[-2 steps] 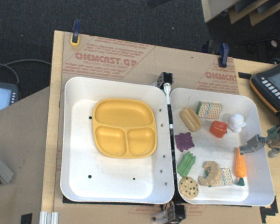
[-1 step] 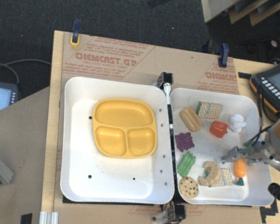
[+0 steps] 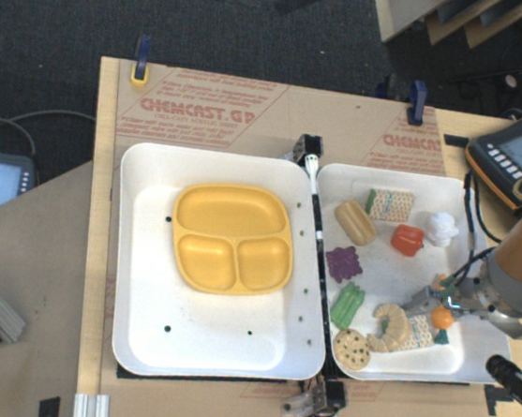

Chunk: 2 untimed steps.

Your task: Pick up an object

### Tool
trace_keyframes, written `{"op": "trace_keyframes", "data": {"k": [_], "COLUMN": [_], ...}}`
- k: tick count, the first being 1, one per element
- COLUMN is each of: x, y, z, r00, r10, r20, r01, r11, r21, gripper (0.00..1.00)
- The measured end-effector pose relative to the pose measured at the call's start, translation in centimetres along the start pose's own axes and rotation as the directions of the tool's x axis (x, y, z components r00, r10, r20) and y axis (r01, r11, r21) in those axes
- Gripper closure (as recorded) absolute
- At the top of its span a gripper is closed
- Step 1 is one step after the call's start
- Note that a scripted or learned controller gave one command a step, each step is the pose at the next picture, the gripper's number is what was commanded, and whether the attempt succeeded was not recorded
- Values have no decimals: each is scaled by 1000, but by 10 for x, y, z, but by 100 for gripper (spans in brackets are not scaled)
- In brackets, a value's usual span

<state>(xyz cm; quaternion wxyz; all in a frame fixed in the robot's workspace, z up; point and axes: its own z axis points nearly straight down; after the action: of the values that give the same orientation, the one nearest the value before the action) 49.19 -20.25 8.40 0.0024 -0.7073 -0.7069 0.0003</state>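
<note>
My gripper (image 3: 440,300) is low over the right side of the right bin (image 3: 468,365), with the arm coming in from the right edge. A small orange toy (image 3: 441,319) lies just below the gripper, touching or nearly touching it. Left of it a tan bread piece (image 3: 394,327) rests on a patterned cracker. Further left lie a green pickle (image 3: 347,304), a purple grape bunch (image 3: 342,261) and a chocolate-chip cookie (image 3: 351,348). At the back of the bin are a hot-dog bun (image 3: 355,222), a red pepper (image 3: 407,239), a speckled block (image 3: 390,205) and a white lump (image 3: 441,227).
The left bin (image 3: 144,236) holds a yellow divided plate (image 3: 233,238). A black rail (image 3: 316,257) runs between the two bins. A teach pendant (image 3: 521,164) lies on the bench at the back right, with cables running toward the arm.
</note>
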Motion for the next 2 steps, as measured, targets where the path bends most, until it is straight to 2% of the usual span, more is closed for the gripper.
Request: {"op": "trace_keyframes", "data": {"k": [1, 2], "x": [-1, 57], "y": [1, 49], "z": [-11, 0], "r00": [1000, 1000], "r10": [1, -8], "r20": [4, 3], "r01": [-1, 8], "r11": [1000, 1000], "r21": [-4, -8], "gripper": [100, 100]}}
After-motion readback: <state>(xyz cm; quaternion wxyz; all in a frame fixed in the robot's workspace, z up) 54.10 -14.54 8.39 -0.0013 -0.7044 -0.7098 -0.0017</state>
